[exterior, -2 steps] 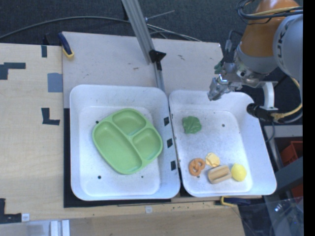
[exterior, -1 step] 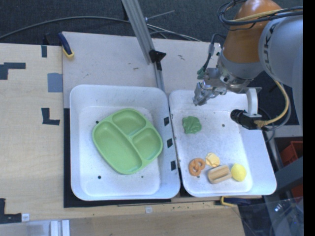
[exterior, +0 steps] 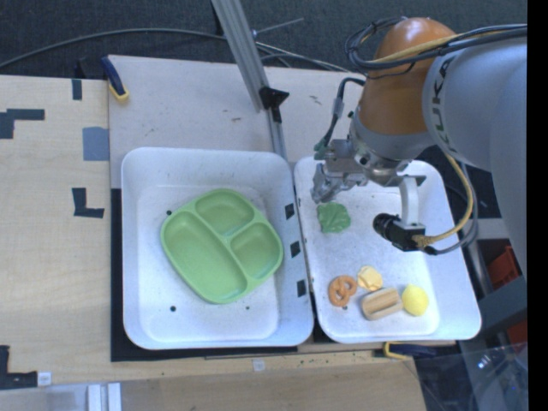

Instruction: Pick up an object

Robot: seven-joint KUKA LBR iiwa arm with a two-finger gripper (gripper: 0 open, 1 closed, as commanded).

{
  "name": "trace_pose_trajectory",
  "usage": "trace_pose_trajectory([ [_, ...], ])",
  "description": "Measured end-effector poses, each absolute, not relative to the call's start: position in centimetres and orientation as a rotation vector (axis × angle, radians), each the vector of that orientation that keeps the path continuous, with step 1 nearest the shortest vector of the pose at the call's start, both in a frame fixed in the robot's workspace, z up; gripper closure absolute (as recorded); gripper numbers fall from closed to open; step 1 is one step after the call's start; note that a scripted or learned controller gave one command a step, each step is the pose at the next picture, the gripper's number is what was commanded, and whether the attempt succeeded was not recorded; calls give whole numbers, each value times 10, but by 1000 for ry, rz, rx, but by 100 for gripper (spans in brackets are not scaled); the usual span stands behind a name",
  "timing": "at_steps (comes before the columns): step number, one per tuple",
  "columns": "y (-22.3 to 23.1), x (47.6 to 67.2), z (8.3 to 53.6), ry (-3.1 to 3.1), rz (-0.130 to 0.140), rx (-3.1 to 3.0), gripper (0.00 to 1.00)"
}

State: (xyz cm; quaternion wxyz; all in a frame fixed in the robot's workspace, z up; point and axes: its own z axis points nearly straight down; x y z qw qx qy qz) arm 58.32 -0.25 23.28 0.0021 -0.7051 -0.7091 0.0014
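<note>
In the camera view, the grey arm with its orange band is reaching in from the right and hanging over the right-hand white bin [exterior: 454, 306]. Its gripper [exterior: 326, 190] is pointing down over the upper left part of that bin, just above a small green leafy piece [exterior: 334, 218] that looks like a toy lettuce or broccoli. The fingertips are sitting right at the top edge of the green piece, but the view is not showing whether they are touching it. Whether the jaws are spread or closed I cannot tell from this slant, and nothing is visibly sitting between them.

Lower in the same bin, a small pretzel [exterior: 342, 290] is lying near the left wall, with a pale yellow piece [exterior: 370, 277] just beside it. A tan bread roll or hot-dog shape [exterior: 381, 303] is lying below them, and a yellow lemon-like ball [exterior: 414, 300] is resting just to its right.

The left-hand white bin [exterior: 137, 315] is holding a green divided plate [exterior: 221, 244] with three compartments, lying tilted across the bin's middle.

A black cylindrical part [exterior: 396, 230] of the arm's fittings is hanging over the right bin, near the green piece.
</note>
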Motion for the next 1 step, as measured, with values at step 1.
trace_pose_trajectory([
  [1, 47, 563, 220, -2225, 4, -2212, 100],
])
